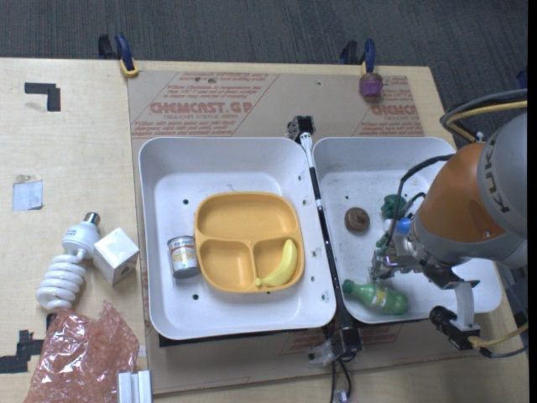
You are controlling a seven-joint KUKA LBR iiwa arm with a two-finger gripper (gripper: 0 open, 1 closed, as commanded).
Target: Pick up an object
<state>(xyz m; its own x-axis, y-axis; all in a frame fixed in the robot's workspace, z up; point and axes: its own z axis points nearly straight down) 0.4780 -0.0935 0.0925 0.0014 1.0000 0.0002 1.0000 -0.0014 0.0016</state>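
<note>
The arm (470, 208) reaches into the right bin (369, 154), its gripper (388, 269) low over a green bottle (376, 298) lying on its side near the front wall; whether the fingers are open or closed cannot be told from here. A brown disc (357, 219) sits farther back. In the left bin (168, 162), a yellow tray (243, 233) holds a banana (283, 267), with a small can (182, 256) just beside it.
</note>
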